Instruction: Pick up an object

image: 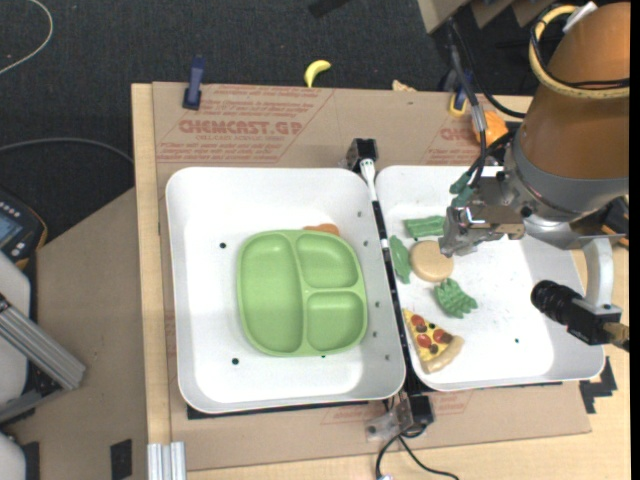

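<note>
The tan round disc [432,263] lies in the right bin [520,363], just below my gripper [457,236], with a green leafy piece [455,297] touching its lower side and a pizza slice [432,338] farther down. Whether my gripper is clenched or released, I cannot tell. To take the disc cleanly, I should centre over it before descending and avoid the green strip [424,227] beside it.

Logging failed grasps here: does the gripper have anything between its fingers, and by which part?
It cannot be told. The gripper hovers beside the tan round piece in the right bin, with no object visibly gripped.
</note>
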Motion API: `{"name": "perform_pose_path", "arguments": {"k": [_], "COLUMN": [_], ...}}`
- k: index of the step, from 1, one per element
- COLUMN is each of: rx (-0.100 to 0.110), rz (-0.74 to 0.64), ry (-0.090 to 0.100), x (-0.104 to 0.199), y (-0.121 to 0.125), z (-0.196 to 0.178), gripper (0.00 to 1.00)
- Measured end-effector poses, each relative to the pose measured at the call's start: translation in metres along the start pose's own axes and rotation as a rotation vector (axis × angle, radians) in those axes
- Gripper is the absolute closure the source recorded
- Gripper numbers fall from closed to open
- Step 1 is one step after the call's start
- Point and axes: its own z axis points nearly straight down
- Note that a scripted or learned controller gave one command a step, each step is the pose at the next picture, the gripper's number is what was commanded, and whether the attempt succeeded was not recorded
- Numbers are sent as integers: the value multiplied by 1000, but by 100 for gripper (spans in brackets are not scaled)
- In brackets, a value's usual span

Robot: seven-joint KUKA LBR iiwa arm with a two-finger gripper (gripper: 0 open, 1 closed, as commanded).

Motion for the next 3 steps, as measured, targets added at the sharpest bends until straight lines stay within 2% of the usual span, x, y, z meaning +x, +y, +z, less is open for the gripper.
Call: {"name": "perform_pose_path", "arguments": {"k": [1, 2, 3], "rx": [19, 7, 9], "rz": [6, 19, 8], "ry": [-2, -6, 0], "x": [80, 38, 96], "y": [-3, 63, -1], "z": [102, 153, 101], "gripper": [100, 100, 100]}}
